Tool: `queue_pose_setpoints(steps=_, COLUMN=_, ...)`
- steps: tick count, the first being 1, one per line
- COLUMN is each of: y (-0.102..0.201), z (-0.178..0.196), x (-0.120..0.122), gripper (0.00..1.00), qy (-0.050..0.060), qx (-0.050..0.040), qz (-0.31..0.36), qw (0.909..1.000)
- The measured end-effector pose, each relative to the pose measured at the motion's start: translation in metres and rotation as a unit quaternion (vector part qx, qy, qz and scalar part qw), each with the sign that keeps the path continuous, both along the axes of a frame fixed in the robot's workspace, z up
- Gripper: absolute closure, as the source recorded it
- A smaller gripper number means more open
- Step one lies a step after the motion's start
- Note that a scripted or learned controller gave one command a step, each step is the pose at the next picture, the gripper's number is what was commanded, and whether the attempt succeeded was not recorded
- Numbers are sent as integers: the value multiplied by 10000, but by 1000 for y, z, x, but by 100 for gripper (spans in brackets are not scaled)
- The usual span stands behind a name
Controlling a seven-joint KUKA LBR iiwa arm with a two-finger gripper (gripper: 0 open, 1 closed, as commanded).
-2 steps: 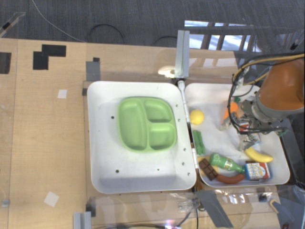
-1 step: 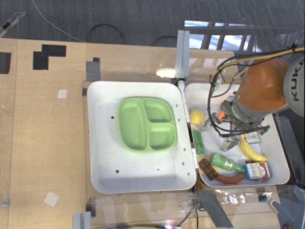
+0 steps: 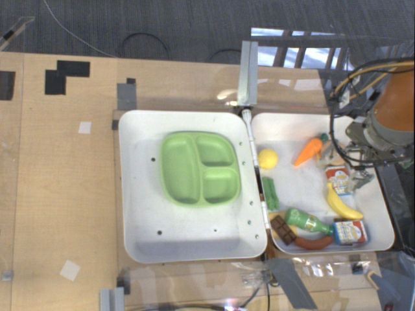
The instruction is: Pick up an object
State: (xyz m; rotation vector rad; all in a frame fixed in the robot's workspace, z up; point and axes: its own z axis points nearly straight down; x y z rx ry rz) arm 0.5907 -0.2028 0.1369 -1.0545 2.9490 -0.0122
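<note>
Grey arm with orange band at right, pincer point(image 3: 352, 181) pointing downward.

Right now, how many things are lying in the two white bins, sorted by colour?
Green: 3, the divided plate, the small block and the bottle
Yellow: 2, the lemon and the banana
Orange: 1, the carrot
Brown: 2, the chocolate bar and the sausage
Printed cartons: 2, one under the gripper, one in the corner
Total: 10

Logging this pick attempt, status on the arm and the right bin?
Tool low over right bin, near a small carton. Nothing seen held. Banana just below it, carrot to its left. Green divided plate alone in left bin.
</note>
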Motion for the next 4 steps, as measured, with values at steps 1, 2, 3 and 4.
queue_pose_setpoints(steps=1, y=36, z=-47, x=-7, gripper=0, qy=-29, qx=11, qz=336, qw=9994)
queue_pose_setpoints(steps=2, y=72, z=-48, x=41, gripper=0, qy=-19, qx=29, qz=-51, qw=10000)
queue_pose_setpoints(steps=3, y=71, z=-49, x=68, gripper=0, qy=-3, qx=20, qz=139, qw=9999)
queue_pose_setpoints(steps=4, y=99, z=-49, x=60, gripper=0, qy=-7, qx=25, qz=271, qw=9996)
